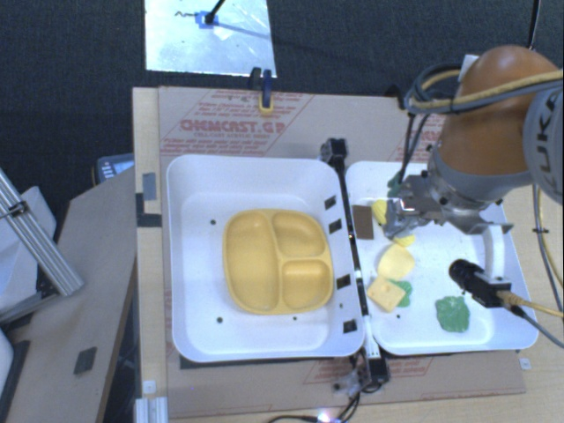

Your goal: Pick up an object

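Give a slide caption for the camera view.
Arm's gripper low over yellow pieces in right bin; yellow tray in left bin.

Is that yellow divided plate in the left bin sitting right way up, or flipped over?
Right way up. The yellow plate lies flat in the left bin, and its three hollow compartments face the camera with raised ridges between them.

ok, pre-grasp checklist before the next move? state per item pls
1. Gripper over the right bin, near its upper left corner: ok.
2. Finger state: cannot tell.
3. Target below: a yellow piece sits beside the gripper; whether it is between the fingers: cannot tell.
4. Other pickables in the right bin: yellow wedge, yellow block, green piece: ok.
5. Yellow divided tray lies flat in the left bin: ok.
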